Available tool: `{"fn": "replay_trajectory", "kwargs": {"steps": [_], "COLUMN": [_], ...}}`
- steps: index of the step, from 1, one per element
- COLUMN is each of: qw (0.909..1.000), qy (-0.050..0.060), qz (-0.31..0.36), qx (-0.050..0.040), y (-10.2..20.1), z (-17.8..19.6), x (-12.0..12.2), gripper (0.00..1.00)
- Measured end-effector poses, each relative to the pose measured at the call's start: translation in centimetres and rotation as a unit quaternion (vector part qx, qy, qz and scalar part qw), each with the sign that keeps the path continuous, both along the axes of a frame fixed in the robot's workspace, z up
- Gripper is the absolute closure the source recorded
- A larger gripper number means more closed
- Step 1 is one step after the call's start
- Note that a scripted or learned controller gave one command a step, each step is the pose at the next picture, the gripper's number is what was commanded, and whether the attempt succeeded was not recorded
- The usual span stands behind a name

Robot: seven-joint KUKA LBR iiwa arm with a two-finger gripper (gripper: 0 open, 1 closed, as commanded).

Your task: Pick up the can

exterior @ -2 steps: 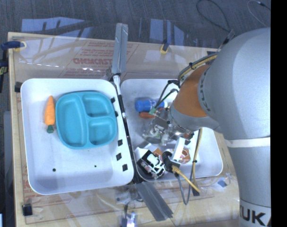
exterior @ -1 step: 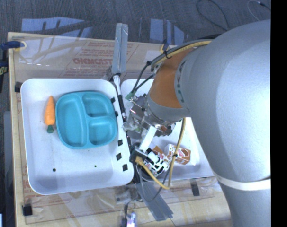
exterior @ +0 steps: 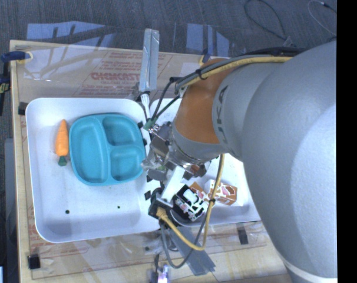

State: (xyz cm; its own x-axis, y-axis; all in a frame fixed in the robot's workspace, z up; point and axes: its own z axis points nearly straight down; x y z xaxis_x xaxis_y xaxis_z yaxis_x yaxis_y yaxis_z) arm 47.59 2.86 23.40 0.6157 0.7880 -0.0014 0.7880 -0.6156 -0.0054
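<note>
My gripper (exterior: 159, 168) hangs low over the left edge of the right bin (exterior: 240, 208), close to the wall between the two bins. The wrist and the big grey arm cover most of that bin. Just right of the gripper, a small object with a brown and white label (exterior: 224, 193) lies on the bin floor. It may be the can, but its shape is partly hidden and I cannot tell for sure. Nothing shows between the gripper's tips.
The left bin (exterior: 43, 175) holds a blue divided plate (exterior: 106, 148) and an orange carrot (exterior: 62, 139) by its left wall. Bare white floor shows in the front half of that bin. A clear upright strip (exterior: 149, 58) stands behind the bins.
</note>
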Motion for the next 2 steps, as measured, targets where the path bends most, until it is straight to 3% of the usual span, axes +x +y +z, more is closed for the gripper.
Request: {"fn": "replay_trajectory", "kwargs": {"steps": [1, 2], "qw": [1.0, 0.9892], "qy": [0.0, 0.0], "qz": [0.002, 0.147], "qx": [-0.0007, -0.001], "y": [8.8, 15.2], "z": [-0.1, 1.4], "x": [-0.1, -0.1], "gripper": [1.0, 1.0]}}
